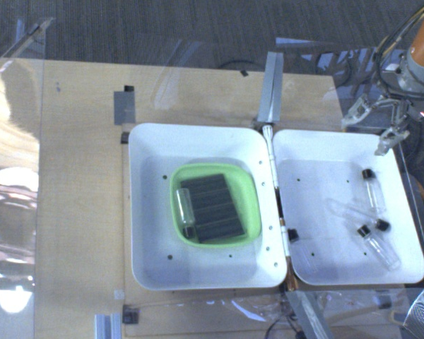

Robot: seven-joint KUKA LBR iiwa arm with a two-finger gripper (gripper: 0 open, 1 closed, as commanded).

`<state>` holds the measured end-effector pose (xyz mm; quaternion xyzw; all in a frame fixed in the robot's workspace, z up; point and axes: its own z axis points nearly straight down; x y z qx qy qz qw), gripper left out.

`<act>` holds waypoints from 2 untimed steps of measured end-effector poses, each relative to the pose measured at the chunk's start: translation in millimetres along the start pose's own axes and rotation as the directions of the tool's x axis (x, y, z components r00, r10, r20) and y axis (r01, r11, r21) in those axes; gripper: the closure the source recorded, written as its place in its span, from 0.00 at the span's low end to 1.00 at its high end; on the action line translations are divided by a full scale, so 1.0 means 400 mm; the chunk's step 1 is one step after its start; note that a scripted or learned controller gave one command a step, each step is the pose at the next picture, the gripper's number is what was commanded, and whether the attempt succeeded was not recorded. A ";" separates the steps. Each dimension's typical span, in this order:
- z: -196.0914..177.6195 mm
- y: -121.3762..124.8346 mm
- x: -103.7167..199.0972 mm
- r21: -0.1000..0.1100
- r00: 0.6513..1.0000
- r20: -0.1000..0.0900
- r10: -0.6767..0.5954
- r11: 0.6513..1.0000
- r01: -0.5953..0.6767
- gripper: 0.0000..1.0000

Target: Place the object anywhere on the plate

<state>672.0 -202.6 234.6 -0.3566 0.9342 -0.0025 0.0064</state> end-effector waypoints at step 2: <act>-0.022 -0.001 0.002 -0.001 0.923 0.001 -0.386 0.923 0.386 0.00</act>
